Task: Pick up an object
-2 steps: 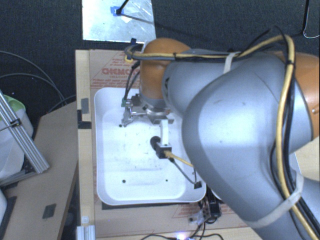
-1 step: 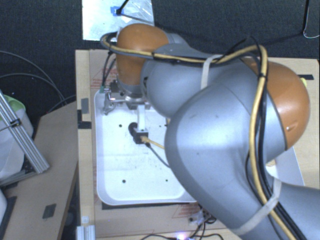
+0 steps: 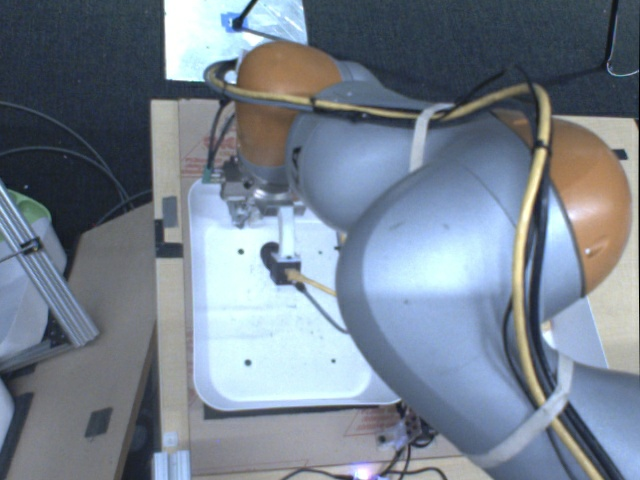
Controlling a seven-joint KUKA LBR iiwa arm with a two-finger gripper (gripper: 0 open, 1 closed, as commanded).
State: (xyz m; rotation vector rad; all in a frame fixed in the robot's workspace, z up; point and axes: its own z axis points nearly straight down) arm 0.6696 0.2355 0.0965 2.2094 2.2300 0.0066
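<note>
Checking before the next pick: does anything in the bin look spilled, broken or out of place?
Nothing stands out. The white bin sits square, with faint specks on its floor; the gripper hangs over its far end.

My feed is lit evenly from overhead: the white bin (image 3: 250, 363) reads bright, almost washed out, while the dark floor (image 3: 80, 48) sinks into grainy near-black. The reflective sheet (image 3: 215, 28) at the top glares. The arm (image 3: 450, 258), close to the lens, looks soft, with a broad pale sheen.
</note>
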